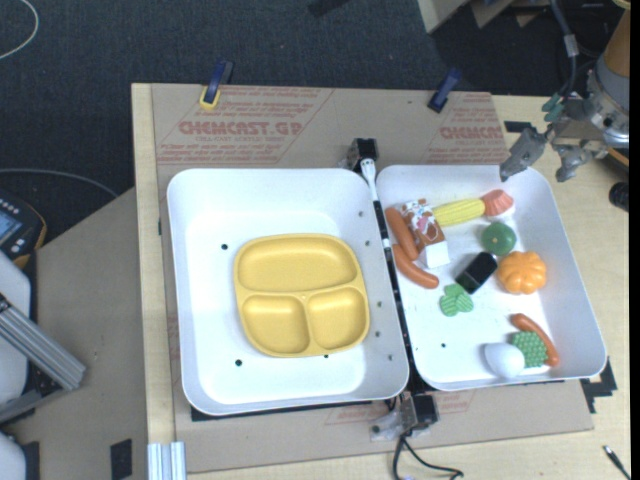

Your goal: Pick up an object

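You are at the approach step: nothing has been picked up. The hand [545, 153] hangs at the far right corner of the right bin [572, 268], just over its rim, with its two fingers spread apart and nothing between them.

Take the orange pumpkin [522, 272] as your landmark; it sits near the middle of the right bin, toward the right wall. Just beyond it lies a green ball [497, 237], and further beyond that a corn cob [457, 211] with a pink end [497, 203], the item nearest the hand. Just left of the pumpkin is a black block [476, 270], with a green leafy piece [456, 301] touching that block's near end. Further left are two sausages [406, 253] and a small red and white packet [426, 228]. On the near side of the pumpkin lie a carrot-like piece [534, 334] and a white egg-shaped thing [503, 358], close together.

Well to the pumpkin's left, the left bin [200, 298] holds a yellow divided plate [299, 293], whose compartments look bare.

Your next move, as I judge it, is to bring the hand inward and down over one item. The pumpkin or the corn stands clear enough for spread fingers; the crowded pieces to the left risk a double catch.
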You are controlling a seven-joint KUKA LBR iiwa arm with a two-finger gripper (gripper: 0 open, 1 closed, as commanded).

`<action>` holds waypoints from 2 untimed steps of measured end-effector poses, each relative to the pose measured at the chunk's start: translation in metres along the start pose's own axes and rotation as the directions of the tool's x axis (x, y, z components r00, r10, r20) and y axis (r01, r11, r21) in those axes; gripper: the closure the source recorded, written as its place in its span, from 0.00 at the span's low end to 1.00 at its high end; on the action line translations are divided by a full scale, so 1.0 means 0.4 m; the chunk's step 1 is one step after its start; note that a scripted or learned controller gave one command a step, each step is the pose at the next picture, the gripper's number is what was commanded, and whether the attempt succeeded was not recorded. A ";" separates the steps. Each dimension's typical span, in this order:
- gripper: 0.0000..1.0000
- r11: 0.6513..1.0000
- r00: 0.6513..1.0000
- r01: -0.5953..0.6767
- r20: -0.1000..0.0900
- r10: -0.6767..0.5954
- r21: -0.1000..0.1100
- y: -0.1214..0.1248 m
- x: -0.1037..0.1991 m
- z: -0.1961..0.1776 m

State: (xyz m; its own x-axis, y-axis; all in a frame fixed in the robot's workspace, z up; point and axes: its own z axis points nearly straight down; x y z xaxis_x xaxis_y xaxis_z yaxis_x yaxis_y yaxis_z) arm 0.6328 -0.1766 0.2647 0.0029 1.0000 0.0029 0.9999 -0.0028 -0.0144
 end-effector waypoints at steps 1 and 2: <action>0.00 1.000 1.000 0.003 0.003 -0.003 -0.012 0.004 0.002 -0.019; 0.00 1.000 1.000 0.004 0.001 -0.004 -0.007 0.003 0.018 0.096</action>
State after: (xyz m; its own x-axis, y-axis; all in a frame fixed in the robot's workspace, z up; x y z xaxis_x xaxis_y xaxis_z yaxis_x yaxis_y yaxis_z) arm 0.6334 -0.1691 0.2264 -0.0012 1.0000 0.0017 1.0000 0.0012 -0.0076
